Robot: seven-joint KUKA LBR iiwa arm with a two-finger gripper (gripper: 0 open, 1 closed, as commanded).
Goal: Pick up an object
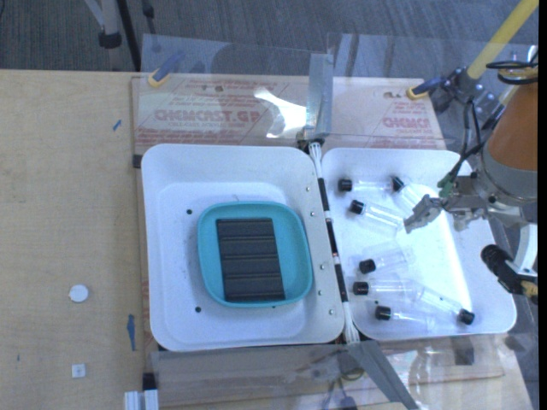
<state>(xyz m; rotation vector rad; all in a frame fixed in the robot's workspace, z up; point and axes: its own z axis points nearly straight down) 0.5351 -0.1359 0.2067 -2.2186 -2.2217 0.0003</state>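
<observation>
Several clear plastic vials with black caps lie scattered in the right white bin (500, 314). One vial (376, 215) lies just left of my gripper (423, 212), another vial (386, 258) below it, and a third vial (402, 314) near the front rim. My gripper hangs over the upper middle of this bin, reaching in from the right, close above the floor. Nothing is visibly held in it.
The left white bin (167, 229) holds a teal tray (208, 254) with a dark ridged block (249, 260) inside. A clear divider (319, 101) rises behind the two bins. Cables and the orange-banded arm (517, 139) crowd the right edge. A small white disc (79, 294) lies on the bench at left.
</observation>
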